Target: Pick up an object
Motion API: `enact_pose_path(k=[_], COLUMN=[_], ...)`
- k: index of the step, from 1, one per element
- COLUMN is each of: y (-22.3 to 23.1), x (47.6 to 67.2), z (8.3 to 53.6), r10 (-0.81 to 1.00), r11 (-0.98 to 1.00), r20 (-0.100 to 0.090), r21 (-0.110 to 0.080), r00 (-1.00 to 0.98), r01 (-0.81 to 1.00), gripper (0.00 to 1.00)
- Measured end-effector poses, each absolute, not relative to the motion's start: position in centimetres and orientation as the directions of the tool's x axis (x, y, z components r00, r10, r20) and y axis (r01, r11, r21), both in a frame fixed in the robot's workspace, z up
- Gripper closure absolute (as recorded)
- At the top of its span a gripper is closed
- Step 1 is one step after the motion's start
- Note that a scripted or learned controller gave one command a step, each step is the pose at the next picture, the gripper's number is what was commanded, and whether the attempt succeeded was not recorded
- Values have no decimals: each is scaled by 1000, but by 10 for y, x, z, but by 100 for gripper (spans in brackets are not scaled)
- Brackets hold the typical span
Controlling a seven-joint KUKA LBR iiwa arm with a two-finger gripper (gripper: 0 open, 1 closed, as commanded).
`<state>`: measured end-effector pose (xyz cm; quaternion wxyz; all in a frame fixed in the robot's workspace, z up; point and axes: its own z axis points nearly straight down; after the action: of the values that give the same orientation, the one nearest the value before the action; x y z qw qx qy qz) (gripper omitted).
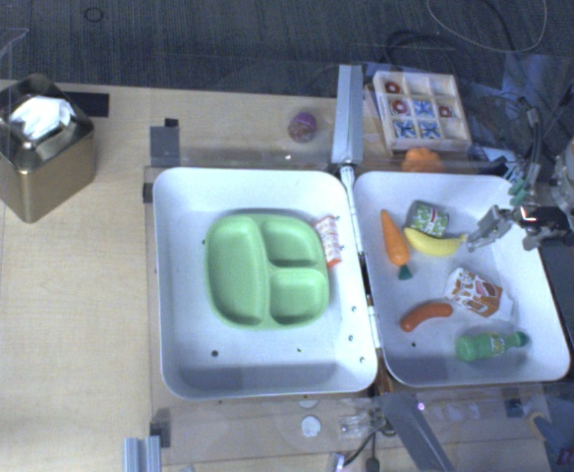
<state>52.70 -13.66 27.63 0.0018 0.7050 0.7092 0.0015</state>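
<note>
The right bin (552, 303) holds an orange carrot (395, 239), a yellow banana (434, 243), a green packet (428, 216), a small printed carton (474, 295), a brown sausage (426, 315) and a green bottle (488, 344). My gripper (509, 232) hangs over the bin's upper right part, right of the banana and above the carton. Its fingers (487, 227) stand apart with nothing between them. In the left bin (184, 362) lie a green divided plate (267, 268) and a red-and-white wrapper (328, 239) at its right rim.
Behind the bins lie a tic-tac-toe board (420, 109), an orange item (422, 158) and a purple ball (304, 125). A gold box (36, 150) stands at the far left. Cables run at the back right.
</note>
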Motion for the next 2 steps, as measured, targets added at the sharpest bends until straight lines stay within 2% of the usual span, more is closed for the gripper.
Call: enact_pose_path(k=[1, 2], y=[-109, -95], x=[552, 615], z=[121, 89], r10=[993, 999], r11=[114, 33], r20=[0, -1], r21=[3, 12], r00=[-114, -33], r01=[993, 999], gripper=[0, 0])
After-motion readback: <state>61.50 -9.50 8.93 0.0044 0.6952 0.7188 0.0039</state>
